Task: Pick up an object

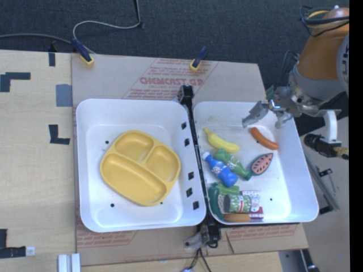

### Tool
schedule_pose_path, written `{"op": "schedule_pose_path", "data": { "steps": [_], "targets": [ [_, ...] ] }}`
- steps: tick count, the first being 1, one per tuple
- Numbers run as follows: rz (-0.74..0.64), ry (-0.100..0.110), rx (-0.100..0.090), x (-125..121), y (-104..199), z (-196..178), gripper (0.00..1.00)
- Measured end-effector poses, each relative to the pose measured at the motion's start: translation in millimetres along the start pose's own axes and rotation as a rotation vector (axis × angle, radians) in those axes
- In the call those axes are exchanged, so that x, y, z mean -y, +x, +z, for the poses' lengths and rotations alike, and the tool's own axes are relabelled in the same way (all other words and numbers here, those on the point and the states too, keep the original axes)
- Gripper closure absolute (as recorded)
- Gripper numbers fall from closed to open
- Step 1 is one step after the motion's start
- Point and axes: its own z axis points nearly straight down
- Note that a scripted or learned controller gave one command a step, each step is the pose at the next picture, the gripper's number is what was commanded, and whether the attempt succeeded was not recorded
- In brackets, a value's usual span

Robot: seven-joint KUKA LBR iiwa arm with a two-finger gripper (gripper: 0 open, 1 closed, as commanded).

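Robot's two metal fingers (pixel 266 115) spread apart, gripping nothing, above the right shallow white plastic bin (pixel 303 194), orange toy hot dog (pixel 264 138) just below them, yellow plastic banana (pixel 221 142) further left

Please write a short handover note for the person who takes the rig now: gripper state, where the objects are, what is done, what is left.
Gripper: open, holding nothing, over the right bin's upper part, near the hot dog.
Right bin: banana, hot dog, watermelon slice, blue bottle, green bottle, can.
Left bin: yellow divided plate.
Done: no object picked up.
Left: grasp an object and lift it.
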Motion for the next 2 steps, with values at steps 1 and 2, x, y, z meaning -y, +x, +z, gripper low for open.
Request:
{"op": "schedule_pose_path", "data": {
  "steps": [1,2],
  "targets": [
    [0.001,0.002,-0.001,51,-5,142,0.00],
    [0.002,-0.006,0.005,67,26,157,0.00]
  ]
}}
